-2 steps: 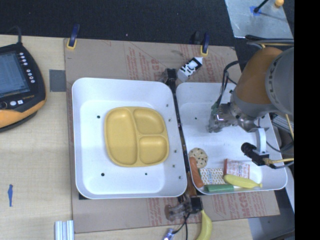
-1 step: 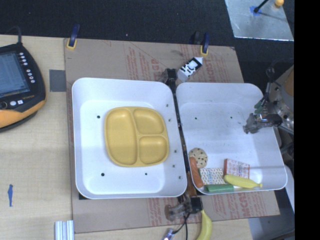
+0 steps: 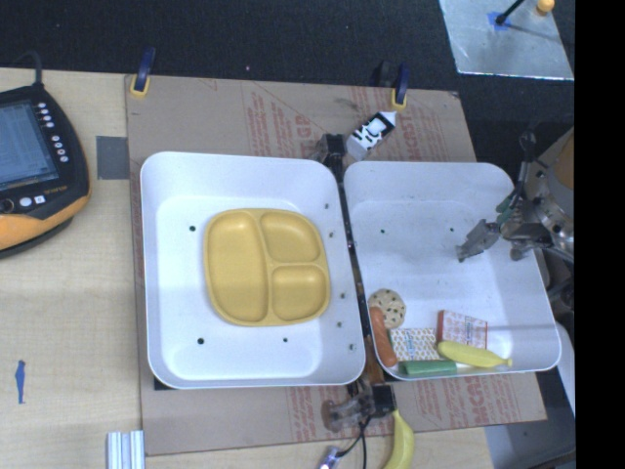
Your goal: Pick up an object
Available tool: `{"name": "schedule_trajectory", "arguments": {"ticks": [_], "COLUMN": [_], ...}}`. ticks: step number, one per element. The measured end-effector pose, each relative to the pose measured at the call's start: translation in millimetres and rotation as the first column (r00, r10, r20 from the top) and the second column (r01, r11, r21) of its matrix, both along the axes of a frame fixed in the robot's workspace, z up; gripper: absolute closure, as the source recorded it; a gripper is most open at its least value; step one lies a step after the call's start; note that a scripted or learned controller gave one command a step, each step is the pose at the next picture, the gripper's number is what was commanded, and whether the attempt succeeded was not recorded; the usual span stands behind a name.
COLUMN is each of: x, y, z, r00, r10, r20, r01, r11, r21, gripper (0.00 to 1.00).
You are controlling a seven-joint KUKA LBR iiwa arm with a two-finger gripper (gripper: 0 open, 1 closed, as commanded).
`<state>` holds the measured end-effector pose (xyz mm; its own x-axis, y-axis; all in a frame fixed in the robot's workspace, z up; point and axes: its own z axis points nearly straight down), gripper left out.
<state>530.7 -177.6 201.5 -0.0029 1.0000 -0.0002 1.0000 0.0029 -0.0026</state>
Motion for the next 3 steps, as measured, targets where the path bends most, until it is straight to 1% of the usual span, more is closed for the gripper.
{"name": "schedule_trajectory", "arguments": {"ticks": [1,2,3], "x": [67.2,125.5,125.7], "y": [47.9,79.5,55.2], "z": [-101.9,-109.8,-109.3], "r00": [1.0,1.0,1.0], "r10": [0.003,0.0,-0.001], "r20": [-0.003,-0.001,0.002], "r01": [-0.003,0.0,0.001], "r11": [1.0,1.0,1.0], "r21": [0.0,0.001,0.0], "gripper": [0.0,0.0,0.0]}}
